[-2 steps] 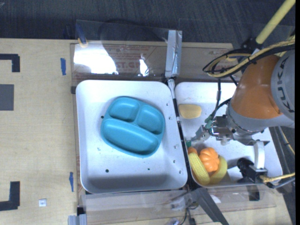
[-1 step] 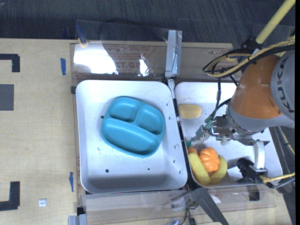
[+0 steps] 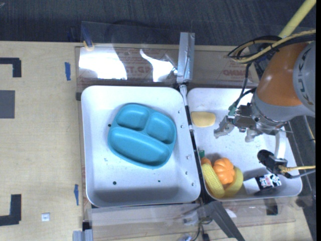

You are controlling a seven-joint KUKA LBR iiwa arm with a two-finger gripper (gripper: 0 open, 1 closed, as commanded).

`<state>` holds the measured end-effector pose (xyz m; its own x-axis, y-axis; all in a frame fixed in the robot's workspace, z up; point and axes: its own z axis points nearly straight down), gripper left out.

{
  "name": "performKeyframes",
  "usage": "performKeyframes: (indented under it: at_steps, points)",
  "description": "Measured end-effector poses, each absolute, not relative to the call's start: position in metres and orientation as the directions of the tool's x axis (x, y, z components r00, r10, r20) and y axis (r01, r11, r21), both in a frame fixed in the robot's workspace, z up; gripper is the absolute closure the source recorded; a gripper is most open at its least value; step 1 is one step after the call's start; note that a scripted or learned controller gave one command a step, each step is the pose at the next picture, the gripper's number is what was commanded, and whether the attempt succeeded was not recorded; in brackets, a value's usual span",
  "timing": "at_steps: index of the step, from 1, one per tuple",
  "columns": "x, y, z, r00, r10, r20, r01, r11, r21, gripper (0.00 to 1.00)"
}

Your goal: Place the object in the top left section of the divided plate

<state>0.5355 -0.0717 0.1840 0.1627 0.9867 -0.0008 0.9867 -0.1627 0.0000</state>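
Pale wooden bench top spreads out to the left, and on it sit two shallow white bins side by side. In the left white bin (image 3: 95,185) lies the blue divided plastic plate (image 3: 143,134), set at a slant, with two small sections along its far edge and one long section along its near edge; all three look bare.

Over the right white bin (image 3: 293,187) hangs the grey arm with its orange band (image 3: 281,77), and below it the two-finger gripper (image 3: 235,129) hovers above the bin floor. Its fingers look spread apart with nothing between them, though the metal parts blur together somewhat.

Just left of the gripper, near the bin's far left corner, lies a pale yellow rounded block (image 3: 203,118), apart from the fingers. At the near left corner huddle a small orange toy pumpkin (image 3: 224,169) and a yellow toy corn cob (image 3: 211,181), touching each other. A small black-and-white object (image 3: 269,181) sits near the right.

I judge the picking step is at hand, nothing yet grasped. The pale block seems the likeliest target, though the task names no object. The next move calls for shifting left, lowering squarely over it, and closing, then carrying it across to the plate's far left section.
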Motion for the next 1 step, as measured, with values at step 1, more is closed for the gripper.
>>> performKeyframes:
  at_steps: [1]
  points:
    - [0.612, -0.0513, 0.1845, 0.094, 0.996, 0.0, 0.996, -0.094, 0.0, 0.0]
